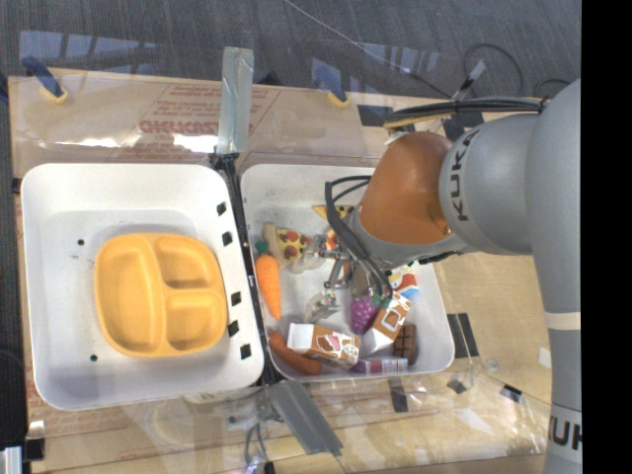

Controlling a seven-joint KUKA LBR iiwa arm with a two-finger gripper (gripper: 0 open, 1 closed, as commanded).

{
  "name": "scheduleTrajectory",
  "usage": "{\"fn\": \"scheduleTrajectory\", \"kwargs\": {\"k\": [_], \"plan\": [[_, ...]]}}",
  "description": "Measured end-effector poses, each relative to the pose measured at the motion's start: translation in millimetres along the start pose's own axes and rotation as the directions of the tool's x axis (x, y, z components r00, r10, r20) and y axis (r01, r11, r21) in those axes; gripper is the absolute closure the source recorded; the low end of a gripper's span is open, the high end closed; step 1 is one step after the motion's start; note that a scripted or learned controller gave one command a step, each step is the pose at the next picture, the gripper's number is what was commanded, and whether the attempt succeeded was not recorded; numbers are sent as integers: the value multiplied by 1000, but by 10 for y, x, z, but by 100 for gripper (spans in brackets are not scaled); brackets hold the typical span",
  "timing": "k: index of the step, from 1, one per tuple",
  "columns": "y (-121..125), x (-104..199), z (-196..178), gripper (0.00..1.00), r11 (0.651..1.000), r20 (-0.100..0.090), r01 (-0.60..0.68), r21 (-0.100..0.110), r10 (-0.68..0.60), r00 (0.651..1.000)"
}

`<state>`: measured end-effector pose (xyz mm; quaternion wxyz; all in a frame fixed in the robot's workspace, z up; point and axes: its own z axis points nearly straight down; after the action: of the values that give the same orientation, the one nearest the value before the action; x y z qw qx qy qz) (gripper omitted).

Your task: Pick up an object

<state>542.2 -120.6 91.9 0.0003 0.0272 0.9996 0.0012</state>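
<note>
glossy white bin (296, 181) of plastic toy food; hand (341, 276) grip unclear.

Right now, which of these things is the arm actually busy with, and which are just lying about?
In play, right bin:
gripper
carrot
purple grapes
pizza slice
small carton

Lying about:
yellow divided tray
left bin
</note>
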Motion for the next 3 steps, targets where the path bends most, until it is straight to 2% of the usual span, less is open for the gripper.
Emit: {"fn": "scheduleTrajectory", "kwargs": {"k": [1,2,3], "plan": [[-562,-613,-944,0,984,7,180,7,-180,984],[-870,-347,-1,0,946,1,323,3,-323,946],[-185,-812,-21,0,907,3,421,2,-421,907]]}}
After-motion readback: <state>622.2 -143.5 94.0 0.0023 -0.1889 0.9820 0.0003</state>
